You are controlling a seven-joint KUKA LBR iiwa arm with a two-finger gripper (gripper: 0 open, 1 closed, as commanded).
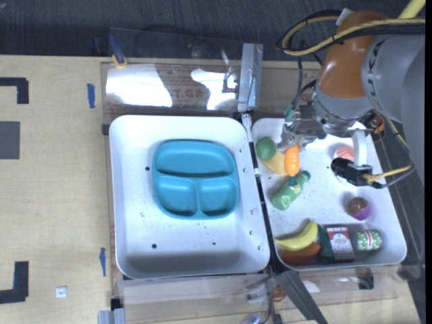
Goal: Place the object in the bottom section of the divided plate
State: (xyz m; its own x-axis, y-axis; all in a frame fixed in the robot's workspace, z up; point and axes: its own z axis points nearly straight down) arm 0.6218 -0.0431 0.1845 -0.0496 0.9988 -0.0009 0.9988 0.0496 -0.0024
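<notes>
Camera view, looking down on both bins. We go from largest to smallest.

Left bin: holds the blue divided plate, one long section toward the top of the view and two smaller ones below. We see nothing lying in any of its sections.

Right bin: holds all the loose items. The arm, grey with its orange band, reaches in over the upper part of this bin.

Gripper: low over the upper left corner of the right bin, directly above the orange carrot. The carrot's top sits right at the fingertips, but we cannot tell whether the jaws are closed on it or merely touching it, nor how far apart they stand.

Other items, descending in size: yellow banana at the lower edge with a brown piece under it; a red-and-white packet; a green bottle-like toy; a green can; a green round fruit just beside the carrot; a pink piece; a small purple item.

Progress: we judge the task is at the pickup stage. The likely object, the carrot, is in the right bin, well apart from the plate. Lift, transfer and release into the bottom section are all left.

Labels: the packet and can carry printing, too small to read.
</notes>
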